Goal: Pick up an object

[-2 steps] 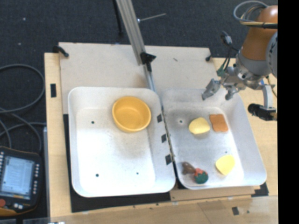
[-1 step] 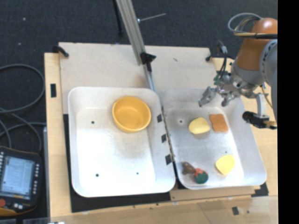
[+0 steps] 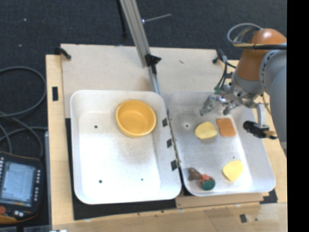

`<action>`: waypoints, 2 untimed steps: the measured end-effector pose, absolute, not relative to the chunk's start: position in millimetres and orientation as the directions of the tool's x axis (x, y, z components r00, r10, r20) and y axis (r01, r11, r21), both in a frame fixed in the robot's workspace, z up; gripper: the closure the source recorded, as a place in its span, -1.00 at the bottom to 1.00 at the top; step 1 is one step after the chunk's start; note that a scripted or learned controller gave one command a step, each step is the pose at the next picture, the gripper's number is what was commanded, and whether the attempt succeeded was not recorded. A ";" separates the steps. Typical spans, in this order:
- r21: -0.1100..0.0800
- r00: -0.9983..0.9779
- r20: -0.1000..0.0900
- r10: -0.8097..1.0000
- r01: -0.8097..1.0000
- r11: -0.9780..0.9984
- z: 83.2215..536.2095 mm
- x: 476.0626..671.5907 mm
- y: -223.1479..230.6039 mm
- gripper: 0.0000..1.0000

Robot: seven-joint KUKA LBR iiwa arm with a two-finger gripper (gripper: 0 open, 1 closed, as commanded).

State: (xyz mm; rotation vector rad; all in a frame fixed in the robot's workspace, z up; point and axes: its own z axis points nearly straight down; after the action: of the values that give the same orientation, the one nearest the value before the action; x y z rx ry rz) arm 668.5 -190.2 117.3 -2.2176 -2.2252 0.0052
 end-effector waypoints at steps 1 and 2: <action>0.004 -0.006 -0.006 1.000 1.000 0.006 132.2 670.0 -191.5 1.00; 0.009 -0.004 -0.002 1.000 1.000 0.004 197.3 676.1 -192.6 1.00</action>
State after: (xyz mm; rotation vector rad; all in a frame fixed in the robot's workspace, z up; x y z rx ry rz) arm 676.1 -192.6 197.3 -2.2230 -2.2313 -0.0075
